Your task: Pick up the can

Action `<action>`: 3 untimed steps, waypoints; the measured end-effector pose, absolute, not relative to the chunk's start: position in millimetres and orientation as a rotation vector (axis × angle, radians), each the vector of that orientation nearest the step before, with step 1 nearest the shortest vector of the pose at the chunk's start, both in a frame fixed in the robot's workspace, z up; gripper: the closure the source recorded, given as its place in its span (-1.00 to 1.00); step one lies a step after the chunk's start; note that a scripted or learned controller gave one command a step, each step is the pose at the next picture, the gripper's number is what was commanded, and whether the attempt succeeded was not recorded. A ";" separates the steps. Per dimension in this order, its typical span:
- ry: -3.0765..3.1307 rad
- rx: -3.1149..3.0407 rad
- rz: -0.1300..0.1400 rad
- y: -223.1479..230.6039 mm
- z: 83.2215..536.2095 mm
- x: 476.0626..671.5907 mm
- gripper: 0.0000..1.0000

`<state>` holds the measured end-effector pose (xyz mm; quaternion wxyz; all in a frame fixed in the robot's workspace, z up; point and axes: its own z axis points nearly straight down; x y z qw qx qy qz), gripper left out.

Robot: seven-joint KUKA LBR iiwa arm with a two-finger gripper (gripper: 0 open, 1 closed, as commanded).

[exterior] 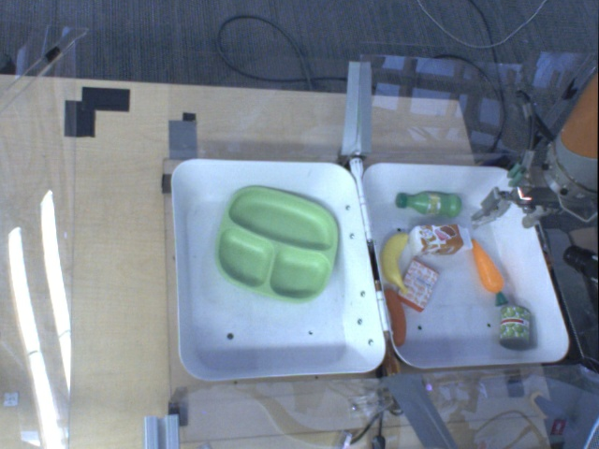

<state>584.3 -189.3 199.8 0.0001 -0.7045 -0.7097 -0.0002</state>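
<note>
The bench (103, 251) is pale wood with black tape marks near its far left corner and streaks of window glare along its left edge; beyond its far edge lies dark grey carpet crossed by loose black cables (271, 40); two shallow white bins sit side by side on it, parted by a metal strip. The left bin (201, 344) carries a green divided plate (278, 242), lying flat toward the bin's far half. The right bin (538, 344) holds the clutter: a green bottle (428, 202) on its side near the far wall; a banana (394, 259) along the left wall; a small printed packet (437, 239) and a red-and-white packet (419, 282) just beside the banana; an orange carrot (487, 267) slanting toward the right wall; a reddish long item (397, 318) against the near left corner. The can (515, 325) (green-labelled, standing upright as far as one can tell) sits in the right bin's near right corner, apart from the carrot. The arm enters over the bench's right edge, its orange band at the frame edge; the claw (518, 199) hangs above the right bin's far right corner, well apart from the can, with nothing visibly between its fingers; whether it is released or clenched I cannot tell.
</note>
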 end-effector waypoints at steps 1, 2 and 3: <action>-2.115 -2.326 -0.008 -202.0 94.4 554.4 -1.00; -2.119 -2.324 -0.010 -201.6 102.6 556.9 1.00; -2.266 -2.188 -0.010 -142.7 195.3 576.7 1.00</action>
